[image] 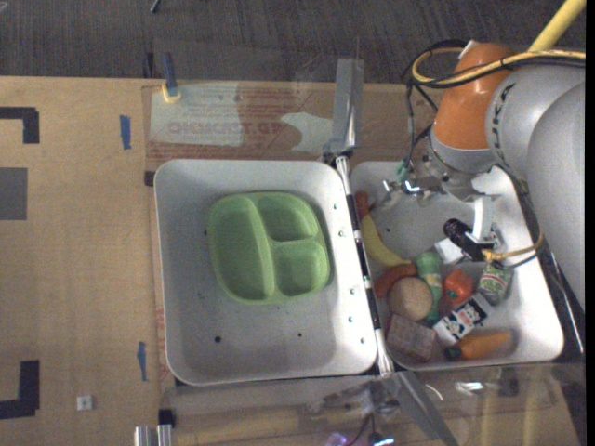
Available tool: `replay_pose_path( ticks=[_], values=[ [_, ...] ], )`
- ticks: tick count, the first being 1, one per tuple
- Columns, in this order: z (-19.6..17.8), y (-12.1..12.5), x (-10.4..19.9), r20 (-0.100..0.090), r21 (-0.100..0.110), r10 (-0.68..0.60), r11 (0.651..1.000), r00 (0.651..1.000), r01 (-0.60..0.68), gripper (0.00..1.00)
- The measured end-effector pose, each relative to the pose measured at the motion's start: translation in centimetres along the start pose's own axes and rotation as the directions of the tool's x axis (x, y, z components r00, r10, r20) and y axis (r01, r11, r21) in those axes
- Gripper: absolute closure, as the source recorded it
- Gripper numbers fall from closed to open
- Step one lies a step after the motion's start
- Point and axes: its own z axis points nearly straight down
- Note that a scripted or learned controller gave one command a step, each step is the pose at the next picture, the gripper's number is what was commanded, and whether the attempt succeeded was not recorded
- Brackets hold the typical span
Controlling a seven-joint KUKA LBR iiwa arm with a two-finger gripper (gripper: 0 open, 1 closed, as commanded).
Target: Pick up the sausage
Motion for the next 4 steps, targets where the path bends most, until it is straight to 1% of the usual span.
replay_pose_path(
  ticks=[1, 2, 3, 4],
  values=[
    [-0.8, 0.1, 0.0, -0.001, -0.001, -0.001, 1.000, 1.000, 0.001, 1.00],
    [-0.8, 0.1, -0.1, 0.001, 0.001, 0.000, 1.000, 1.000, 0.000, 0.00],
    [-0.2, -3.3, 0.3, 0.002, -0.002, 0.063, 0.998, 0.998, -0.063, 0.00],
    [-0.9, -3.3, 0.3, -0.002, 0.000, 0.064, 0.998, 0.998, -0.064, 1.00]
  ],
)
